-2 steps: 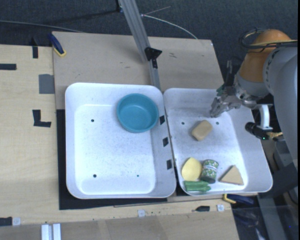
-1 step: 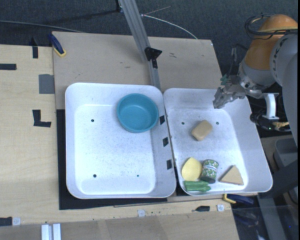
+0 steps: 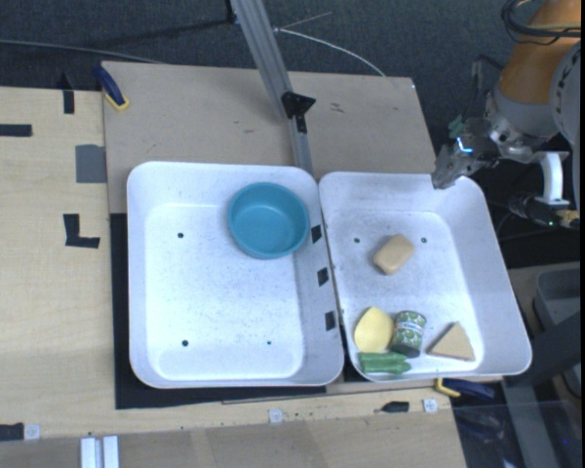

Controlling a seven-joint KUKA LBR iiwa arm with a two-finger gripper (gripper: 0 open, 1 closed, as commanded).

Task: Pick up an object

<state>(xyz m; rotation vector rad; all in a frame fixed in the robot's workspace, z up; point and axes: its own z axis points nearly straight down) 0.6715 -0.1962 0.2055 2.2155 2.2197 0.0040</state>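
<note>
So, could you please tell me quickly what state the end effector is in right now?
End effector: cannot be told; it sits over the right bin's far right corner with no object seen in it.

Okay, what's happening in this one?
The arm reaches in from the right, its tool over the far right corner of the right bin with nothing visibly in it. That bin holds a tan lump, a yellow piece, a small can, a green piece and a tan wedge. The left bin holds a blue bowl. Nothing has been picked up.
</note>
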